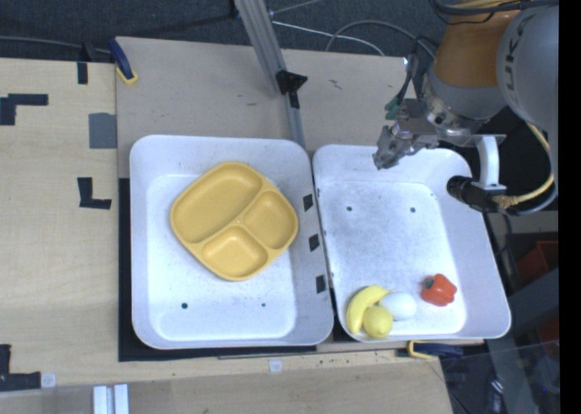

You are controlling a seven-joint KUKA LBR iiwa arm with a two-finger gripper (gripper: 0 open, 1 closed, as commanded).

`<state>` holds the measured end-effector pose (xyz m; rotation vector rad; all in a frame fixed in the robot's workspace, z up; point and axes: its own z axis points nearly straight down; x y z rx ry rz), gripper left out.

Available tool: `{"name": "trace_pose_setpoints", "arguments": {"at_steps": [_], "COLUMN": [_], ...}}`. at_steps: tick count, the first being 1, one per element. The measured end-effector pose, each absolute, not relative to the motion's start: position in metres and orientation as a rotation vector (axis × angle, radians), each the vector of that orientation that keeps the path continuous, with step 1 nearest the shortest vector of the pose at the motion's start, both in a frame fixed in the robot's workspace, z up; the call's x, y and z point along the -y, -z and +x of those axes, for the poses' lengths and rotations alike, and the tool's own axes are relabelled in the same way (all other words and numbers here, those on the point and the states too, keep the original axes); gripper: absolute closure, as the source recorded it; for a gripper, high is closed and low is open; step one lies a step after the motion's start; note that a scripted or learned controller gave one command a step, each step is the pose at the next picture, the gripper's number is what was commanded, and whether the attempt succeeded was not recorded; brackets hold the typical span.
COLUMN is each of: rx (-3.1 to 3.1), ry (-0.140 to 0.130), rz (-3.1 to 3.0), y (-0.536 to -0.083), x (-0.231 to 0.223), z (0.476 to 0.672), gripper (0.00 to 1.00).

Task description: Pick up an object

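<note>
My gripper (388, 154) hangs over the far left corner of the right bin (381, 221), fingers pointing down, with nothing visible between them. Far from it, in the bin's near corner, lie a yellow banana (360, 305), a yellow lemon (378, 321), a white egg-shaped object (399, 305) and a red pepper (438, 290). The banana, lemon and white object touch one another; the pepper sits slightly apart to their right.
The left bin (154, 312) holds a yellow three-compartment plate (233, 220). A metal pole (263, 31) slants down to the bins' far edge. The arm's grey body and orange band (490, 22) fill the upper right, with a cable beside the right bin.
</note>
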<state>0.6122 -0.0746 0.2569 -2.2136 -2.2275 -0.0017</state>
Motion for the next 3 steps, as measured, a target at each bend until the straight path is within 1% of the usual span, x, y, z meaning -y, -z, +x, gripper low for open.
{"name": "trace_pose_setpoints", "arguments": {"at_steps": [2,3], "rx": [2.228,2.227], "ry": [-0.001,-0.003], "rz": [-2.211,-2.212], "y": [-0.241,-0.226], "x": [-0.041,-0.091], "z": [0.603,0.606], "gripper": [1.0,1.0]}}
